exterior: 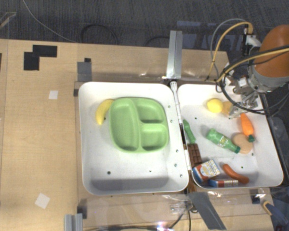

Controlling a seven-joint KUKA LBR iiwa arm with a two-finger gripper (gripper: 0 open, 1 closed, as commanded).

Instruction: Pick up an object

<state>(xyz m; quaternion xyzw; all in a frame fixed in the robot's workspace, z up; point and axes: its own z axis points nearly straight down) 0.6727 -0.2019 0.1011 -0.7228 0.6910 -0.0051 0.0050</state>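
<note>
Approach step: the gripper [239,110] hangs just beside the lemon [214,105], toward the carrot [246,124]; whether it is spread I cannot tell. Next it likely must centre over the lemon.

You see two white bins side by side on the table [33,153]. The left bin [94,172] holds a green divided tray [137,124] with a banana [103,111] touching its left edge. The right bin [267,170] holds a lemon [214,105], a carrot [246,125], a green bottle [222,140], a sausage [236,173] and a small carton [208,169]. The arm [274,59] hangs over that bin's upper right corner, its gripper [239,109] between lemon and carrot.
</note>
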